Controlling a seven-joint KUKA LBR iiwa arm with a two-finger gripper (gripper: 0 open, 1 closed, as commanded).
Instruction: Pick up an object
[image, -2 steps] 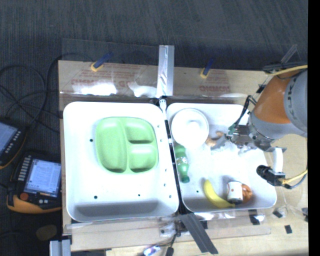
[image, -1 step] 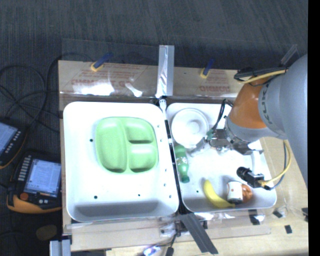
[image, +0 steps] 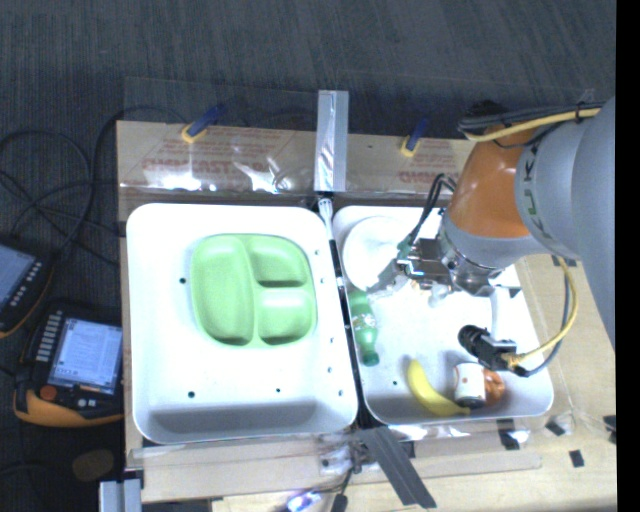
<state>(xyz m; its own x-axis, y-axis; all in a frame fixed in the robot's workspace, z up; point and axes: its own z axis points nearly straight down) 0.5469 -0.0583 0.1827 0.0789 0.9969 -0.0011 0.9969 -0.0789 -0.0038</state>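
The arm hangs over the right bin (image: 535, 395), and its pincer (image: 432, 280) is low above the upper part of this bin, close to a white bowl (image: 365, 250) that lies near the bin's top left corner. I cannot tell how the pincer stands or whether it has hold of anything, because the wrist covers it from this camera. The things that could be picked all lie in the right bin: a green bottle (image: 362, 325) along the left wall, a yellow banana (image: 430, 392) near the front, and a small white and orange object (image: 478, 385) just beside the banana. The left bin (image: 150, 330) carries a green divided tray (image: 253, 289). To my judgement the step in hand is the approach, before any lift. The next move calls for a descent centred over one object, probably the bowl or the bottle, then a firm closing.
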